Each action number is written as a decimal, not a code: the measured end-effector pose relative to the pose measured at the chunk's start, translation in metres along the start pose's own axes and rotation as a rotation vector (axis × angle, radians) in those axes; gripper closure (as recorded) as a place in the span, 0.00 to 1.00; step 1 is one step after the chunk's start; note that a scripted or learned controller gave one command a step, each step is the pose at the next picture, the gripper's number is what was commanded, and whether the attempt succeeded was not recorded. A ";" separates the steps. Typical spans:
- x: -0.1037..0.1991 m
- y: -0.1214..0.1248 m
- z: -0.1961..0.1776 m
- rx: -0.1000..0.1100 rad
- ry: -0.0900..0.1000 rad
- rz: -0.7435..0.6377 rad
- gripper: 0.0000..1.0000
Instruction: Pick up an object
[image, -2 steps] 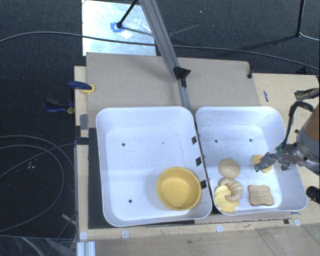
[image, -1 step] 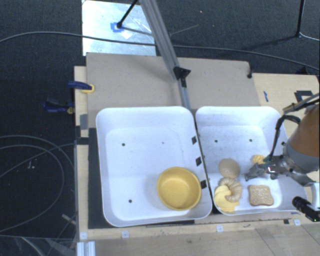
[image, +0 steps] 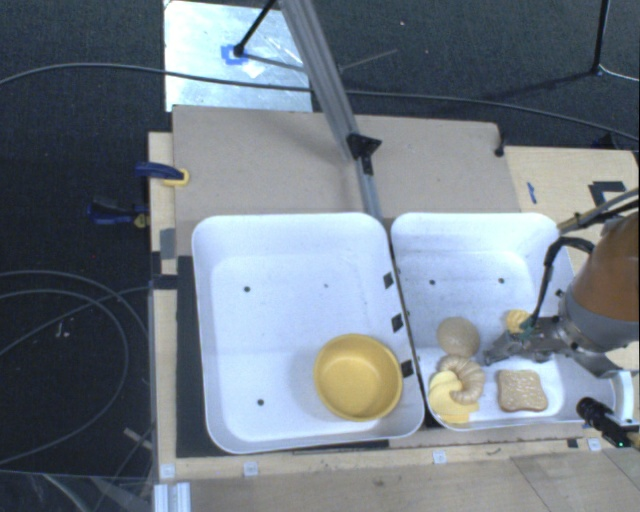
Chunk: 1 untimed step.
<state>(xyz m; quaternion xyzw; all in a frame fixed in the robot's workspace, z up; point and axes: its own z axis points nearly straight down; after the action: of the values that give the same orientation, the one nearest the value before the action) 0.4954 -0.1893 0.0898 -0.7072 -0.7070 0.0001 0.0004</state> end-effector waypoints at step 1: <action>-0.001 0.001 -0.012 -0.004 -0.002 0.001 1.00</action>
<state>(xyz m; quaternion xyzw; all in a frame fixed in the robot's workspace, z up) 0.4964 -0.1898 0.1013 -0.7074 -0.7068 -0.0007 -0.0017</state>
